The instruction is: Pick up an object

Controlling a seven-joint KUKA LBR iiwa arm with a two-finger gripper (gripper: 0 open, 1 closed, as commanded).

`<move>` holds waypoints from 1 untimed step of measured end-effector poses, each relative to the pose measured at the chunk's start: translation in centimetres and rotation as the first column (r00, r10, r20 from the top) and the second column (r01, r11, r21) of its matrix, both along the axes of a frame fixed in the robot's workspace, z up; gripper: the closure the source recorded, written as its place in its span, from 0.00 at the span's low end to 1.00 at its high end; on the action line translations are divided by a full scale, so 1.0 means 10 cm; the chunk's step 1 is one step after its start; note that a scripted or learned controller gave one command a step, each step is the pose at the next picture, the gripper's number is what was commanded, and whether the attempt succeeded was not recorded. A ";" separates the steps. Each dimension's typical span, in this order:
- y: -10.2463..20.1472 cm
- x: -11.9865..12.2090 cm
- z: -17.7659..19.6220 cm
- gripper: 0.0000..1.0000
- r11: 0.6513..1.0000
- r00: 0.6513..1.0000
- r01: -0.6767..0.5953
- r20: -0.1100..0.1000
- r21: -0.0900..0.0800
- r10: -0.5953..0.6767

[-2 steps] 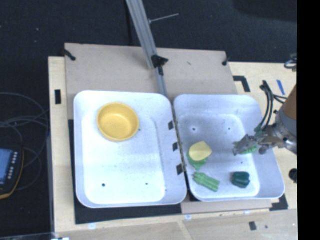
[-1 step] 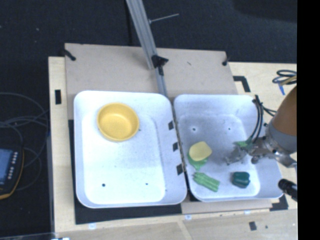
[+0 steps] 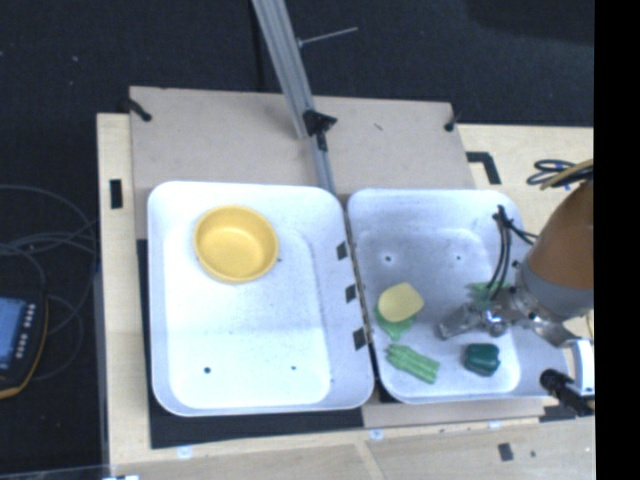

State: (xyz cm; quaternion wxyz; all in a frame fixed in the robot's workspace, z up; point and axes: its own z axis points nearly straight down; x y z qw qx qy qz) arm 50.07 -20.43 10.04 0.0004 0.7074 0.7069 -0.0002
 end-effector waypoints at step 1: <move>0.00 0.01 0.12 1.00 1.000 1.000 0.001 0.004 0.001 -0.001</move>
